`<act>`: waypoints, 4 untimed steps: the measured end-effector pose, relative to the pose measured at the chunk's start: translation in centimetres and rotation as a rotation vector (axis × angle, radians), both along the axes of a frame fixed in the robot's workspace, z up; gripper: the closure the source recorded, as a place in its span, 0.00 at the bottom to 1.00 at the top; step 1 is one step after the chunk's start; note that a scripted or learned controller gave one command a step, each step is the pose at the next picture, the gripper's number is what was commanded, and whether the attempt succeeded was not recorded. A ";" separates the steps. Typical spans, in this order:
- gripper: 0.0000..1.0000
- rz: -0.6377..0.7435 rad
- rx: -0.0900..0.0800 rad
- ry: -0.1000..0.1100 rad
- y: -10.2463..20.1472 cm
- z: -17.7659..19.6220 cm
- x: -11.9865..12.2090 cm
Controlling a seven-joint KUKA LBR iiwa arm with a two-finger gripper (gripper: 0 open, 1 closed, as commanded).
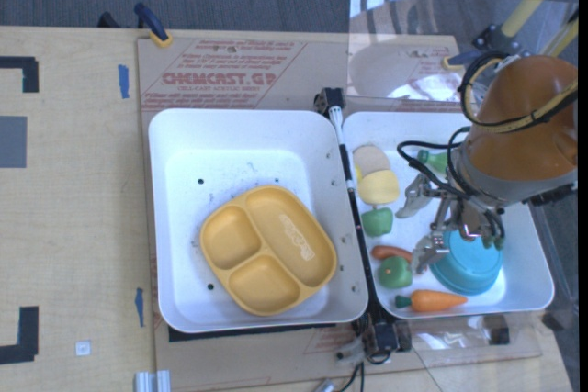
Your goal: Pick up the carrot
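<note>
Orange carrot [437, 299] lies at the right bin's [533, 275] near edge, long axis left-right, tip pointing right. Pincer [441, 220] hangs above, spread wide, holding nothing. Cardboard [220, 69] reads partly "CHEMCAST".

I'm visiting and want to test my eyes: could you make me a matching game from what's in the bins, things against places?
Things:
1. tray
2. carrot
3. cup
4. lemon

Places:
A. right bin, front edge
B. left bin
C. right bin, under the tool
D. right bin, near the divider, toward the back

Pairs: 1-B, 2-A, 3-C, 4-D
</note>
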State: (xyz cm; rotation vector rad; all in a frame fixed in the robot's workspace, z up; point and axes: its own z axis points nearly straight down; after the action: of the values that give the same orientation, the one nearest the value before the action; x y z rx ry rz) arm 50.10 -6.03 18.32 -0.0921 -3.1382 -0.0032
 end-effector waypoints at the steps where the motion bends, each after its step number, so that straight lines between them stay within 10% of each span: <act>1: 0.00 -0.268 -0.001 -0.001 10.6 0.1 -1.8; 2: 0.00 0.130 -0.002 -0.016 7.6 13.0 7.6; 3: 0.00 0.100 0.000 0.005 13.1 1.0 2.8; 4: 0.00 0.247 -0.005 -0.019 5.7 13.8 7.5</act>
State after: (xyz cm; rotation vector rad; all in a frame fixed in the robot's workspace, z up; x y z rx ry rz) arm 57.56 -0.36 32.10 0.2977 -3.1446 0.0045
